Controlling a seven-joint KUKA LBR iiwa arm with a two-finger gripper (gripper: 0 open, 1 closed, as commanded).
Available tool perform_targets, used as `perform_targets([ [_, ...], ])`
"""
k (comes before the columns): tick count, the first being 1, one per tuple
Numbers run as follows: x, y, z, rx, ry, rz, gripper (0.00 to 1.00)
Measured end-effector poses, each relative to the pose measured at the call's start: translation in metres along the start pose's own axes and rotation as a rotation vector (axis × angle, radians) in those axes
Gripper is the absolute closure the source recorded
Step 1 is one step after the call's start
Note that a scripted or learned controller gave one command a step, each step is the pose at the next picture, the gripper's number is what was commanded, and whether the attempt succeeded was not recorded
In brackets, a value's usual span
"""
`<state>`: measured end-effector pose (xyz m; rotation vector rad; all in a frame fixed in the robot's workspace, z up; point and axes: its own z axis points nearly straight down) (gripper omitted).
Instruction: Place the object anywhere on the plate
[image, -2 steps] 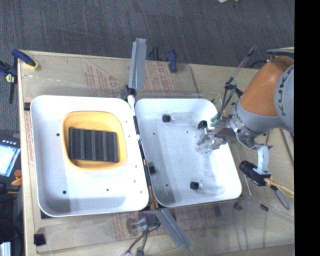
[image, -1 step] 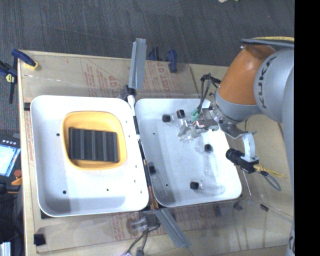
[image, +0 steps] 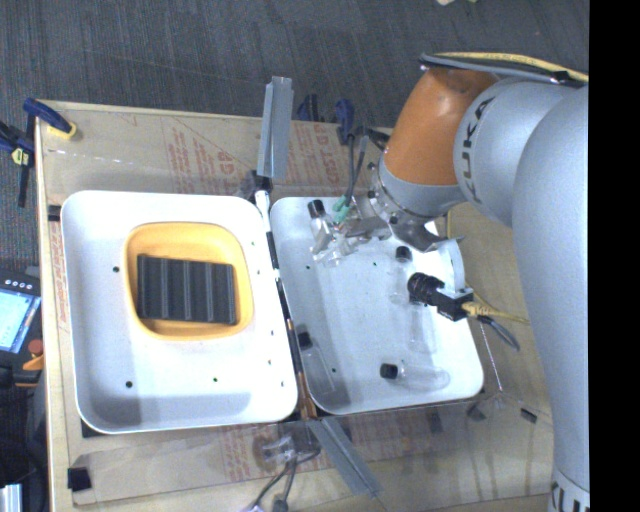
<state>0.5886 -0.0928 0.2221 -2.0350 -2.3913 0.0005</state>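
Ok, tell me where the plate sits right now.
In the camera view the yellow plate lies in the left white bin, a dark ridged block resting on it. The gripper is over the right bin, near its top edge.

Even, fairly bright light from overhead, slightly cool cast. White bins near blown out: left bin (image: 90, 300) reads flat white w/ little surface detail. Soft grey shadow along that bin's near inner wall, well left of the gripper (image: 340, 232). Faint shadow on right bin (image: 360, 330) floor just below the gripper. Broad soft highlight on the orange band (image: 430, 130) above the tool; grey arm (image: 540, 250) shaded toward its lower side. Dark floor beyond the bench is grainy, low detail. Small parts round the gripper look soft and smeared. Overall res low, edges slightly fuzzy. No obvious edge distortion.
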Motion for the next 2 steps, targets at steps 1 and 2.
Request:
perform_targets([
  [1, 0.0517, 0.0264, -0.0024, -0.002, -0.002, -0.212, 1.00],
  [2, 0.0516, 0.0264, -0.0024, -0.002, -0.002, -0.211, 0.00],
])
